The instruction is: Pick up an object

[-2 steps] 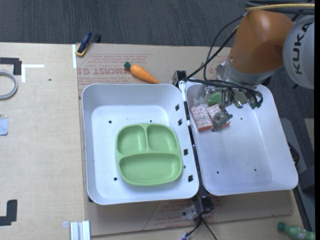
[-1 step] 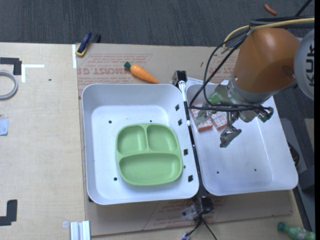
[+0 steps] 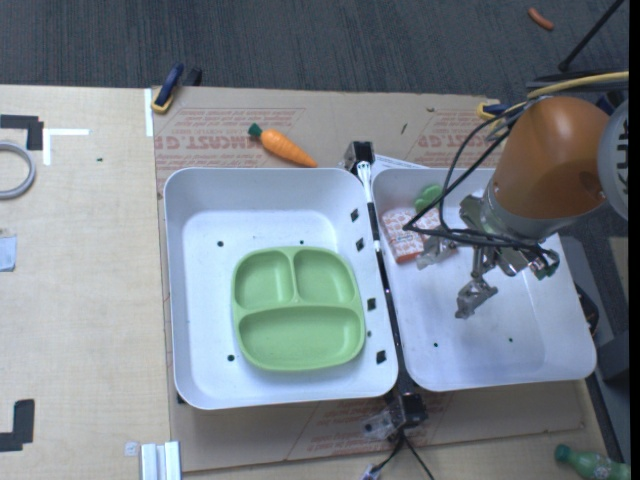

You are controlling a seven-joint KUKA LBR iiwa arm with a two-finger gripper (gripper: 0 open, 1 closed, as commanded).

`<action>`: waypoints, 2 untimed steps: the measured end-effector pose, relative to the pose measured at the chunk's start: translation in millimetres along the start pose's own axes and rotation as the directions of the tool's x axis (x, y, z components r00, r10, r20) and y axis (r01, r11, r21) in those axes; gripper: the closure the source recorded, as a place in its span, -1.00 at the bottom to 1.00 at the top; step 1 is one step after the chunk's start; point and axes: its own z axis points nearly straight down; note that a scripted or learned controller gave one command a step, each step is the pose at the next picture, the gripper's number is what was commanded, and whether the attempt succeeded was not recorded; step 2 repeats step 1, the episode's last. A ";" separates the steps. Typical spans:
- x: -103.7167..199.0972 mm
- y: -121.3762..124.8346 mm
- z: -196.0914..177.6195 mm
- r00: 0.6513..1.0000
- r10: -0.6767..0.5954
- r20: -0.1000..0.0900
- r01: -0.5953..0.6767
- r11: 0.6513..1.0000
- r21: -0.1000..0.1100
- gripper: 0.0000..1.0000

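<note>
Left bin (image 3: 190, 268): it holds a green divided plate (image 3: 298, 308), lying flat near the middle. You have nothing to pick here unless you cross over.
Toy carrot (image 3: 283, 145): it lies on the tabletop (image 3: 70, 298) at 12 o'clock from the left bin, outside both bins.
Right bin (image 3: 530, 358): a red-and-white packet (image 3: 402, 236) sits at its 10 o'clock corner, with something green (image 3: 430, 197) just beyond at 11 o'clock, partly hidden by cables.
Hand (image 3: 472, 301): it hangs low over the middle of the right bin, at 4 o'clock from the packet and apart from it. I judge that you have nothing gripped, but I cannot tell whether it is open or closed.
Risk: closing here would likely catch only bare bin floor. Moving towards 10 o'clock, the packet lies close to the wall, so one finger may strike the rim or push the packet aside.
</note>
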 end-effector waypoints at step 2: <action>-28.6 -14.5 38.0 0.988 -0.156 0.002 0.156 0.988 0.001 -1.00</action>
